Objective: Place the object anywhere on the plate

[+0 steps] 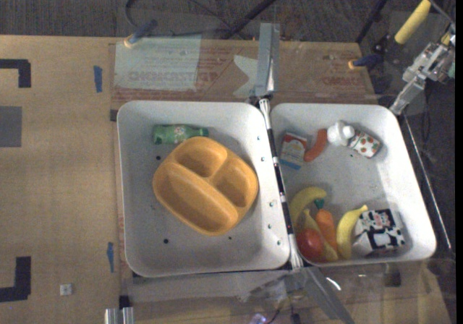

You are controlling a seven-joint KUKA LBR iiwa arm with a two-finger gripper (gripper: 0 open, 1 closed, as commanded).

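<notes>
Plate [206, 184]: yellow, three compartments, sits slightly turned in the left bin [137, 192], nothing on it. Placement target is wide open, any compartment works.

Object to move isn't specified; candidates all lie in the right bin [416, 192]. Near the far wall: small red-and-white carton [292, 150], orange carrot-like piece [316, 145], white bottle with spotted wrap [353, 138]. Near corner: bananas [307, 199] and [350, 228], a red tomato-like piece [310, 244], a cow-print milk carton [380, 231], all bunched and touching, so a clean pick there looks harder. The far-wall items have more room around them.

Green packet [179, 133] lies in the left bin just behind the plate, touching or nearly so; not on it.

Gripper [430, 62] is at top right, outside the bins, well apart from every object. Jaw state: cannot tell, too blurred. Nothing visibly held. My read: task is at the start, pick not yet made.
</notes>
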